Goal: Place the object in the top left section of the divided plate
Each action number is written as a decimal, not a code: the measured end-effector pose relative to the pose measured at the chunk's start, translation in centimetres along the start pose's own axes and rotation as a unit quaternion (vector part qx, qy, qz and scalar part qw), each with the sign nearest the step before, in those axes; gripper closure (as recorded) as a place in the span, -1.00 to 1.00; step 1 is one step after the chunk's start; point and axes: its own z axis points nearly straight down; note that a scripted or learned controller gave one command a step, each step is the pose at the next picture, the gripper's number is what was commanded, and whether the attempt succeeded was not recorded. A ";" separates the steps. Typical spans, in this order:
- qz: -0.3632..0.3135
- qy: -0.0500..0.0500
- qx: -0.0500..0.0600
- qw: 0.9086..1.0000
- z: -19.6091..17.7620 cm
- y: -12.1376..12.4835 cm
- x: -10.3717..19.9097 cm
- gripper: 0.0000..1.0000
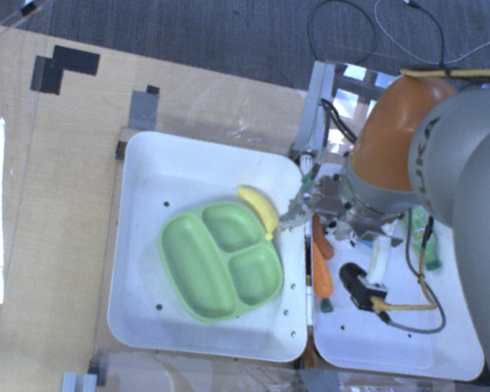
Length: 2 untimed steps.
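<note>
On the upper right rim of the green divided plate, a yellow banana lies at a slant. It sits half over the edge of the plate's upper small section and half over the white floor of the left bin. The plate has three sections, one long and two small, and sits near the middle of that bin. Just right of the banana, at the plate's upper right, is the claw, close to the banana's right end. I cannot tell whether the claw is wide or narrow, or whether it touches the banana. Above and right of the plate, the grey arm with its orange band reaches in. Right of the plate, across the bin wall, an orange carrot lies in the right bin. Both bins rest on a pale desk.
</note>
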 end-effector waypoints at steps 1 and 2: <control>-0.003 0.000 -0.002 1.000 -1.1 0.1 0.1 1.00; 0.019 0.000 -0.001 1.000 -2.9 -1.4 -5.6 1.00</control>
